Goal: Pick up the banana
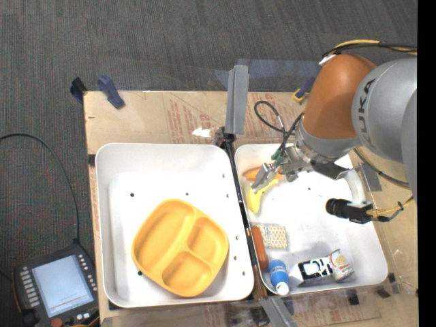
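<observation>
Looking down at a slant, the camera view shows a brown counter (150,114) carrying two shallow white bins side by side. The left bin (109,182), at centre left of the frame, holds a yellow divided plate (180,247) with three compartments, lying toward the bin's lower middle. The right bin (371,251), at centre right, holds several things. The banana (255,201) lies near that bin's upper left corner, close to the wall shared with the left bin, its yellow body running roughly up and down the frame. An orange object (251,173) lies just above it, too small to identify. Lower along the same wall are a reddish stick-shaped item (259,247) and, just beside it on the right, a small patterned packet (275,236). At the lower edge of the right bin lie a blue-capped bottle (277,275) and a black-and-white carton (325,267).

The arm (361,107), grey with an orange band, enters from the upper right of the frame and angles down over the right bin. The tool (267,180) sits at the banana's upper end, just above or touching it; whether its fingers are apart, together or clamped on the fruit cannot be told. A black cylindrical part (346,209) projects to the right of the wrist.

A handheld control pendant (58,290) lies on the floor at lower left.
</observation>
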Controlling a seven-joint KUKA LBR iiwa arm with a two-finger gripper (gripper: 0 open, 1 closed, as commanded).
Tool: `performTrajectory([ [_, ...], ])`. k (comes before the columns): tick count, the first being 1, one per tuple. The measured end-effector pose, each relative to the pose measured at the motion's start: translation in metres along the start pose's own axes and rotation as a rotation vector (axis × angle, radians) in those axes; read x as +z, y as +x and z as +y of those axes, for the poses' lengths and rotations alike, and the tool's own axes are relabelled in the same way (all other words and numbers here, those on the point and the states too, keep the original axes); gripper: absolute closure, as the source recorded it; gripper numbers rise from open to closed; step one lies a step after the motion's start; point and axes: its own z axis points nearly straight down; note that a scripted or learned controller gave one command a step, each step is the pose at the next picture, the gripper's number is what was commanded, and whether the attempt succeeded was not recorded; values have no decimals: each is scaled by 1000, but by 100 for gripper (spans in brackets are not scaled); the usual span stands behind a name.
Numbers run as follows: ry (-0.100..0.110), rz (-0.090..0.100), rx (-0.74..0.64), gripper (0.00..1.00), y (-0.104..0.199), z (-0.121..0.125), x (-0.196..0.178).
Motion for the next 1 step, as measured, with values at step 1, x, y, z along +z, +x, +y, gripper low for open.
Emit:
performTrajectory([
  [1, -1, 0, 127, 0, -51, 15, 100],
])
